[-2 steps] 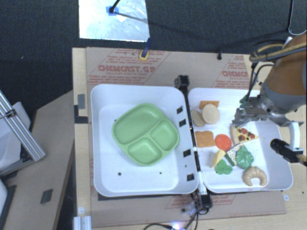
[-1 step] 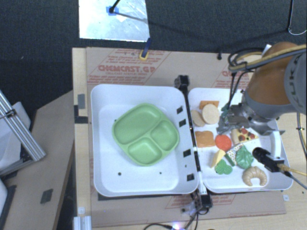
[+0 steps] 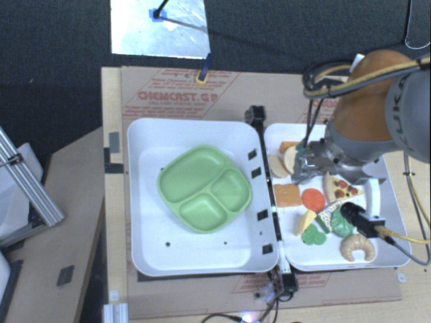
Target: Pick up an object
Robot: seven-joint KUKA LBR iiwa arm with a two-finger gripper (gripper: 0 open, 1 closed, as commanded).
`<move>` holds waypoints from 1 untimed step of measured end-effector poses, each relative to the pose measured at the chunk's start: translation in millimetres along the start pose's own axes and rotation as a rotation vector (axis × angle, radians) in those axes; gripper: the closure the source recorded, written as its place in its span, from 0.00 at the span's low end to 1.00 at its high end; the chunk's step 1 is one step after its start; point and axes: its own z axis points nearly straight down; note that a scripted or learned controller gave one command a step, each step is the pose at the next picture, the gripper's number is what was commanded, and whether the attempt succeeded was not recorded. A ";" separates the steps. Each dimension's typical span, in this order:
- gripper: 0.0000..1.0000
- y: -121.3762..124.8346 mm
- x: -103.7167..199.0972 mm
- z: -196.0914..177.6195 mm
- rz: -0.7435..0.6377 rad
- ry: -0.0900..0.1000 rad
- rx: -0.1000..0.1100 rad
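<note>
- Looking down on the worktop [image 3: 81, 180]: two white bins side by side, left bin [image 3: 145, 247] at frame centre, right bin [image 3: 394, 247] at right.
- Left bin holds a green divided plate [image 3: 204, 188], three compartments, lying flat and slightly rotated.
- Right bin holds toy food: orange toast square [image 3: 287, 194], red tomato slice [image 3: 313, 199], pizza wedge [image 3: 342, 190], yellow cheese wedge [image 3: 307, 219], green leafy piece [image 3: 312, 235], croissant [image 3: 357, 247] at lower right.
- A round bread piece [image 3: 289, 160] sits at the upper left of the right bin.
- Arm [image 3: 377, 106] enters from right of frame, over the right bin.
- Pincer [image 3: 304, 165] low in the bin's upper left, just beside the bread piece; cannot tell its state, nothing visibly pinched.
- Foil-like sheet [image 3: 160, 17] at upper left of frame.
</note>
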 end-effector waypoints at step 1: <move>1.00 -7.7 39.3 -8.0 -0.001 0.000 0.000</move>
